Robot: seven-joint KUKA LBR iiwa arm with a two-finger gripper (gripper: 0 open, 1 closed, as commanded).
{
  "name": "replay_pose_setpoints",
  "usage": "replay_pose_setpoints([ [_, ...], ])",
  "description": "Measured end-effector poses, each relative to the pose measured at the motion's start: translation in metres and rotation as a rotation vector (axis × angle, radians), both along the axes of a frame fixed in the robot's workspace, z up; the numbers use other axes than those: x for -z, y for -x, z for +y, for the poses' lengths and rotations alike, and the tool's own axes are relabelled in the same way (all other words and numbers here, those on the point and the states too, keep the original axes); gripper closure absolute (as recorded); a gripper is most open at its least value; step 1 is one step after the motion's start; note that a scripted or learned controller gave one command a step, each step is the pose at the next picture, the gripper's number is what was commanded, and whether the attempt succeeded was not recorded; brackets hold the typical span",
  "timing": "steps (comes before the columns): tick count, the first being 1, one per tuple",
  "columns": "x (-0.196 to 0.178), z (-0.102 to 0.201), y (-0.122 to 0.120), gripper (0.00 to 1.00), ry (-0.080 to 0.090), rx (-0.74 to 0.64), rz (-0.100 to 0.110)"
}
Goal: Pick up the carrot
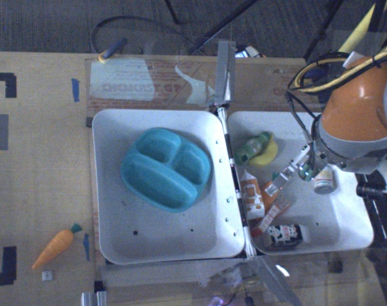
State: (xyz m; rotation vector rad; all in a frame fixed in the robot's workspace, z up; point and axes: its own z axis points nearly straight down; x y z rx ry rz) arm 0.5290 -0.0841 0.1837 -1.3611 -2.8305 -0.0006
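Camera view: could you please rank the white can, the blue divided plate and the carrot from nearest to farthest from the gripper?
From the gripper:
1. White can, right bin, just beside it.
2. Blue divided plate, left bin.
3. Carrot, on the bench outside the bins, far left front.

Arm (356, 116): rounded housing with a broad orange band above a grey wrist section. Cable bundle (321, 72) — yellow and black leads — loops off the housing's far left side. Gripper (289, 174): slim metallic assembly with light silver parts and small dark fittings. A black bracket (375, 193) projects on the arm's near right side.
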Motion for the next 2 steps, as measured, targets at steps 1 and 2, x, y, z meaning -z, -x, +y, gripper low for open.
replay_pose_setpoints([
  [1,0.083,-0.020,0.021,0.00,0.010,-0.268,-0.021],
  [2,0.092,-0.038,-0.021,0.00,0.001,0.123,-0.018],
])
